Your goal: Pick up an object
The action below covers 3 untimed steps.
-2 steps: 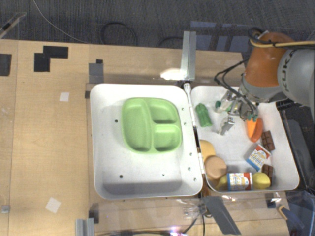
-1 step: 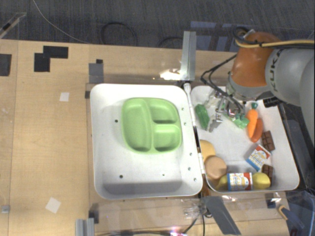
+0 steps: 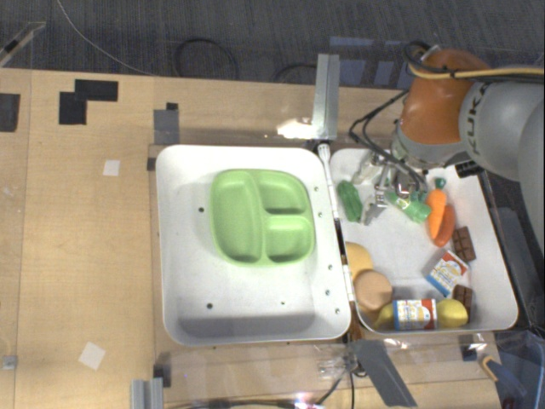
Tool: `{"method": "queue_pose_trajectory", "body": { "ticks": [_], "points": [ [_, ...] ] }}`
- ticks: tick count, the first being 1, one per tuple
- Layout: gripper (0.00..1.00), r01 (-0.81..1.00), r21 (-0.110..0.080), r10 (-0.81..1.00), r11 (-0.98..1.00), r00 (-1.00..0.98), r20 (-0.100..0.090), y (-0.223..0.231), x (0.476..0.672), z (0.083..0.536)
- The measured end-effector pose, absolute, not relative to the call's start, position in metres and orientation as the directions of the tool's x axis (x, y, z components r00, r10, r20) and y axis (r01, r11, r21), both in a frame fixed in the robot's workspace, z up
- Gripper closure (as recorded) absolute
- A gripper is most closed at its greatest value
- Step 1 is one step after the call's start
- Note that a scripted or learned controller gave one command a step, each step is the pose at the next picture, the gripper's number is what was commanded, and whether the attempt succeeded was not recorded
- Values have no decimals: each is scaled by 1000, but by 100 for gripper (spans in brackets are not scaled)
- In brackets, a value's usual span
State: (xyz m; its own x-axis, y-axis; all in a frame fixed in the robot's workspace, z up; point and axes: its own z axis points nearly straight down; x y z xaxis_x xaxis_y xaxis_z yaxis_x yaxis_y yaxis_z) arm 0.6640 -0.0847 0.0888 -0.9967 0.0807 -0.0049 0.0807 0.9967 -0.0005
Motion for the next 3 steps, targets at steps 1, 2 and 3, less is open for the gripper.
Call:
{"method": "queue_pose_trajectory", "body": {
  "ticks": [1, 2, 3],
  "points": [
    [0, 8, -1, 8, 1000, -1000, -7, -82, 665, 88],
    [0, -99, -1, -99, 995, -995, -11, -82, 652, 88],
    [0, -205, -2, -205, 979, -979, -6, -81, 671, 89]
  ]
}}
